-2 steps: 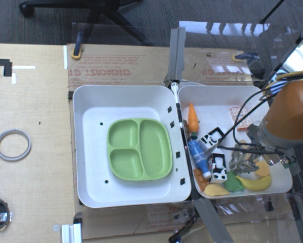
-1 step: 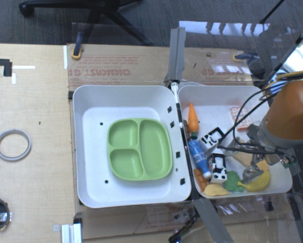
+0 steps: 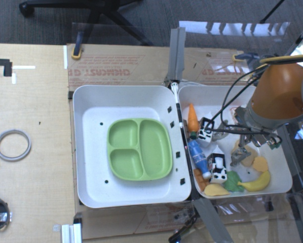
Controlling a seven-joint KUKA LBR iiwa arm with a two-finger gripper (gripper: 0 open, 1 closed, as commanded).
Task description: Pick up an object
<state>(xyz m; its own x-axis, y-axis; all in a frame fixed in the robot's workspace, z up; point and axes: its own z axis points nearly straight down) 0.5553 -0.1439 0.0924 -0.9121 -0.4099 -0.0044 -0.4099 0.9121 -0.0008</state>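
Now | arm over rt bin (image 3: 280, 186), frame rt | hand (image 3: 241, 153) low in bin mid-rt, fingers blurred, can't tell wide or narrow, nothing seen held | nearest obj: banana (image 3: 256, 182) just below-rt of hand, long axis running left-right, curved | judge: short drop down-rt, fingers across axis | left bin holds green tray (image 3: 140, 149)

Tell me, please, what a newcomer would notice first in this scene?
Probably the green tray, lying alone in the left bin. Next the arm's orange band, hanging over the right bin, where small toys crowd together: a carrot, a blue bottle, a toy cow and a banana. The gripper hangs over those toys.
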